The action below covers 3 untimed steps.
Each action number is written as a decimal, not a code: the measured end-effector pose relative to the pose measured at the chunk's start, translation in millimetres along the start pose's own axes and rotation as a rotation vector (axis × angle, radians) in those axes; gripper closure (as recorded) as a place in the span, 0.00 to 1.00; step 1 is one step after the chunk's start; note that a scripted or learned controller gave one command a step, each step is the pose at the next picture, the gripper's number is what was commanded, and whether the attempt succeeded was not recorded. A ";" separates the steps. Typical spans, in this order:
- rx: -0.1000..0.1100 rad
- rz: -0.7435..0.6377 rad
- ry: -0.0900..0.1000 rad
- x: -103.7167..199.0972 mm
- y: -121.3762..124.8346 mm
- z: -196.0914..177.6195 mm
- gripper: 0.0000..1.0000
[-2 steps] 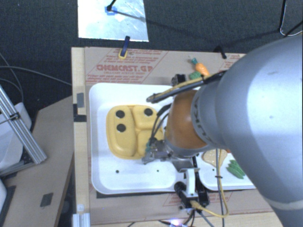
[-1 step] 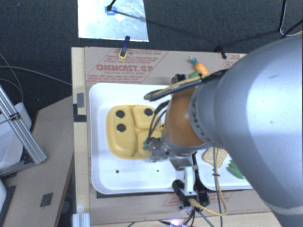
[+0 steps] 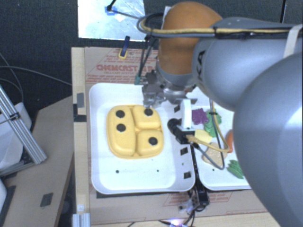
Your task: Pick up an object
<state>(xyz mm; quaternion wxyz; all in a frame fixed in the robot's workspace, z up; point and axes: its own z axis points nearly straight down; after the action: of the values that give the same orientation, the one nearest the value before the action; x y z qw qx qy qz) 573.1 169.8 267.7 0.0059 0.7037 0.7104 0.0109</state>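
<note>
Item: pincer (image 3: 150, 100), upper centre of the frame, hanging low at the far edge of the piece below it. From where I stand I cannot tell whether it is apart or together, and I see nothing held in it. Directly beneath, running toward the lower left: yellow tray (image 3: 135, 131), moulded in rounded compartments marked with black dots (image 3: 121, 127). It lies flat in the middle of the left bin (image 3: 102, 176), its upper edge just under the pincer. Handling, by my judgement: light, stiff, hollow plastic with a smooth and rather slippery skin. It looks too broad to take across the body, so the outer rim or a ridge between compartments is the better hold. Further right, right bin (image 3: 215, 176): purple piece (image 3: 199, 116), orange piece (image 3: 229, 138) and green piece (image 3: 235, 168), all small and partly behind the arm.
</note>
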 end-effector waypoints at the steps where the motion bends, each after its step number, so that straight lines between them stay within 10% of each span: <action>1: 0.022 0.003 -0.006 37.8 42.7 52.4 1.00; 2: 0.021 0.000 -0.007 36.0 42.7 38.7 1.00; 3: 0.037 0.012 -0.010 -13.6 -63.7 78.4 1.00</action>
<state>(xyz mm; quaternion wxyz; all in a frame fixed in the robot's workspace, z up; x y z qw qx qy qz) 511.5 156.1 187.7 -0.0036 0.7081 0.7061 -0.0054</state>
